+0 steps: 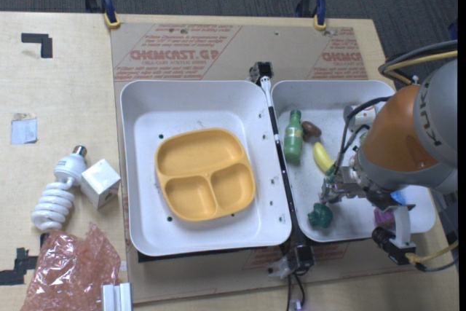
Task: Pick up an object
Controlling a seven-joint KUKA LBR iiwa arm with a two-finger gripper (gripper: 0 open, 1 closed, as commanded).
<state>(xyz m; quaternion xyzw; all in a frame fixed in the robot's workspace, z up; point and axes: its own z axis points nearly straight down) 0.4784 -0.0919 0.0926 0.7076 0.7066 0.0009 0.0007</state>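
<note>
Grey KUKA arm w/ orange band (397, 138) reaches in from the right, over the right shallow white bin (291, 95). Two-finger gripper (333, 193) sits low in that bin, toward its near-left part; can't tell if the fingers are open or closed, too dark and small, and nothing is seen clamped betw. them.

Objs in the right bin:
- small dark green lumpy toy (320, 215), just below the gripper tip, near the bin's front wall; compact, no clear long axis. Touching or just apart from the gripper: can't tell.
- yellow banana-shaped piece (322, 156), long axis diagonal, upper-left to lower-right, lower end toward the gripper.
- green plastic bottle (293, 136), long axis approx. vertical in view, cap end pointing to the far side, lying near the divider.
- small brown rounded obj (312, 130), just right of the bottle's upper part, above the banana.

Left shallow white bin (138, 178) holds a yellow three-compartment plastic tray (206, 174), lying flat, slightly rotated.

Outside the bins, left on the bench: white spiral CFL bulb (57, 193), white cube (100, 181) touching it, crumpled reddish plastic wrap (69, 273) nearer the front.
</note>
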